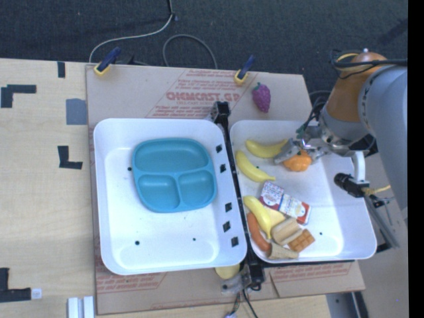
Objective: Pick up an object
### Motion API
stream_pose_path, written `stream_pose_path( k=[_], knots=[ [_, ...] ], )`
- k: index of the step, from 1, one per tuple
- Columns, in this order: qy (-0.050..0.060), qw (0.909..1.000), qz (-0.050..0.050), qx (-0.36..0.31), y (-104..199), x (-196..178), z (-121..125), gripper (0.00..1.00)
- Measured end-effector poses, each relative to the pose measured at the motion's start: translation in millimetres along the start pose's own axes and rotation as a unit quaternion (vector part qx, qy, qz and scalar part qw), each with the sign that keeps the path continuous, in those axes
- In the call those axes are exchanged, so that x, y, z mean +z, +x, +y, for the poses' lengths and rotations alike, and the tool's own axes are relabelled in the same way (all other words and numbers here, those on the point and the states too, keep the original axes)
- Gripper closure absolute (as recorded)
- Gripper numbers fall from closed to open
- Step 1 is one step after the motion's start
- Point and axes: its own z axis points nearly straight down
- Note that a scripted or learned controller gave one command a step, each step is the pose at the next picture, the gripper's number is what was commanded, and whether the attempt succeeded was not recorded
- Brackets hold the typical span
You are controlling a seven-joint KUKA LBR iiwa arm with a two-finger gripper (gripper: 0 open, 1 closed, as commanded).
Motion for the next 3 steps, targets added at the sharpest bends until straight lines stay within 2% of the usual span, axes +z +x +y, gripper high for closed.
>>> stream_pose_path(
  k=[1, 2, 3],
  knots=[
    [0.011, 0.9999, -0.001, -0.002, 16, -4, 26, 0.00],
    [-0.001, 1.0000, -0.001, 0.001, 18, -15, 30, 1.00],
    [-0.001, 1.0000, 0.003, -0.003, 106, -116, -4, 1.00]
  ],
)
